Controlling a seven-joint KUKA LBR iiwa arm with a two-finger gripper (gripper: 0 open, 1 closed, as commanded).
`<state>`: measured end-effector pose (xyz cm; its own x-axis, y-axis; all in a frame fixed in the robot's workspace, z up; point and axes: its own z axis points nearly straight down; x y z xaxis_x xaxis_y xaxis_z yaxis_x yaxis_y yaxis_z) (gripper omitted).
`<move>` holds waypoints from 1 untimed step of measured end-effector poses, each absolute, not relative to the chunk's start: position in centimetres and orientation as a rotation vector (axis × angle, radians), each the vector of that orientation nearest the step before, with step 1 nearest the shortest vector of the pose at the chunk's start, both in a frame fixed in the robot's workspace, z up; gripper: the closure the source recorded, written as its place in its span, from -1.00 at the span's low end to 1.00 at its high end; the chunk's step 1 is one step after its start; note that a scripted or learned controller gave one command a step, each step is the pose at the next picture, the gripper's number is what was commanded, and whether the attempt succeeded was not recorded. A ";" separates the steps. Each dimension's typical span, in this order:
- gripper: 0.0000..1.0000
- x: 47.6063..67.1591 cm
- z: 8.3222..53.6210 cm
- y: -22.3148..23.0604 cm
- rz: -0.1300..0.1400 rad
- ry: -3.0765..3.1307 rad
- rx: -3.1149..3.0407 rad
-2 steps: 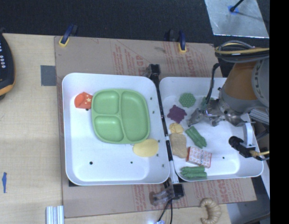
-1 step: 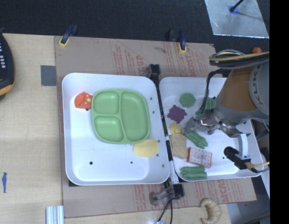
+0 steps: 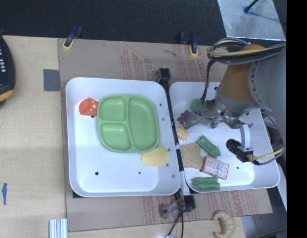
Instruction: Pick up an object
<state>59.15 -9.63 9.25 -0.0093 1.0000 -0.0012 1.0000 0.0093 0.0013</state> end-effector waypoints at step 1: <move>-1.00 66.0 9.3 -10.4 0.003 2.226 2.211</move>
